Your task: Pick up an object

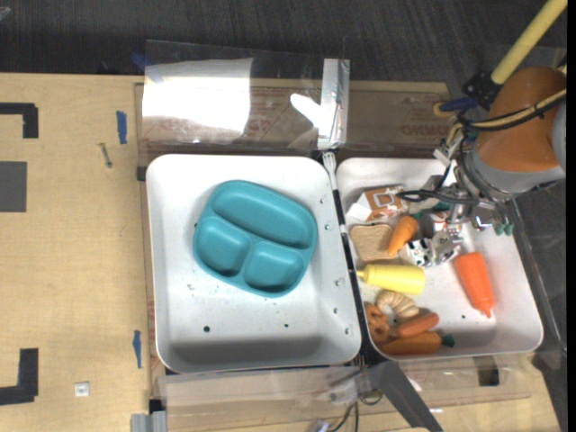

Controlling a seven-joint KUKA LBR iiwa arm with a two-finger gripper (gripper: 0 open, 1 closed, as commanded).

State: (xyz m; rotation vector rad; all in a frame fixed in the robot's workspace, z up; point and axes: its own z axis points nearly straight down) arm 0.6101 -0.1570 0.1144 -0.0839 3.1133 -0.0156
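The right bin (517, 327) holds a heap of toy food. A large orange carrot (474, 282) lies at its right. A yellow cylinder (396, 278) sits left of centre, below a brown toast slice (369, 239) and a small orange piece (402, 234). Reddish sausages (412, 328) lie along the front wall. My gripper (445, 232) is low inside this bin, just above a small black-and-white item (417, 254) and left of the large carrot. Nothing visibly hangs from it.
The left bin (180, 313) carries a teal divided plate (255, 236). A small printed card (382, 201) leans at the back left of the right bin. The arm's orange band (526, 120) hangs over the right bin's back right corner. Clear plastic sheeting (234, 106) lies behind both bins.
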